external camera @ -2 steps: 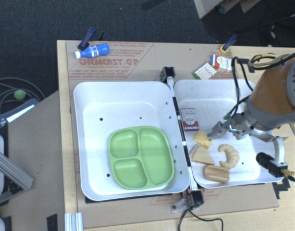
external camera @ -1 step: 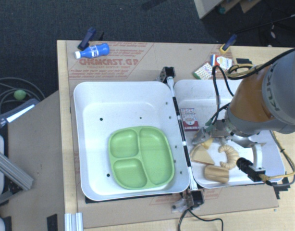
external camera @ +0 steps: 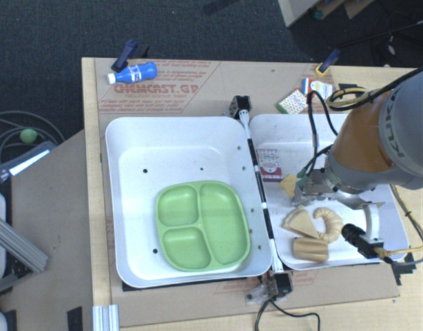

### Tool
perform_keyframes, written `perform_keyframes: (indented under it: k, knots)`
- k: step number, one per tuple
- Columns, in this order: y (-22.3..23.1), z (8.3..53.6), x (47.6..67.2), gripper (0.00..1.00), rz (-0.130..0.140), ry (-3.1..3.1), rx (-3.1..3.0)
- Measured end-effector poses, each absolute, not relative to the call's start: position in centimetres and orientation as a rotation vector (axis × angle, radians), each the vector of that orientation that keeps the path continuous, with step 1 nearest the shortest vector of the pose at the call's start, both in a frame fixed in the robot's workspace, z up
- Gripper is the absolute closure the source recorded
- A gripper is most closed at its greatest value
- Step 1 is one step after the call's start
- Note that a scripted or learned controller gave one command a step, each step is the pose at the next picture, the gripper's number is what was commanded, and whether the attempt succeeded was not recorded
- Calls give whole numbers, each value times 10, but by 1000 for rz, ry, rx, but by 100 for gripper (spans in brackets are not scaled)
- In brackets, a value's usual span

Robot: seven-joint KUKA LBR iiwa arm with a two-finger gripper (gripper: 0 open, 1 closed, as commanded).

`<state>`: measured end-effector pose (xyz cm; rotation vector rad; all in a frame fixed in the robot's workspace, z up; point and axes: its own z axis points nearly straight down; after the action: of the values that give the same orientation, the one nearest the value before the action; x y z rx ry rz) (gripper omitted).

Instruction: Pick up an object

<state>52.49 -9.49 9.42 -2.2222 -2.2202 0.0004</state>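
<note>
Just pale tan toy pastries (external camera: pixel 312 232)

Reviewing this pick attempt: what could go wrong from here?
1. The gripper is low over the right bin, where a wedge, a croissant and a roll lie packed together. Closing there may nudge a neighbour or catch two at once.
2. The yellow piece lies right beside the fingers, so it may get pushed aside rather than gripped.
3. Cables hang over the bin wall and might snag.
</note>
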Motion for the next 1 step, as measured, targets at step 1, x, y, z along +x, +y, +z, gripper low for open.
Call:
perform_keyframes:
  k: [1]
  knots:
    - [-95, 94, 525, 0, 1, -2220, -2222]
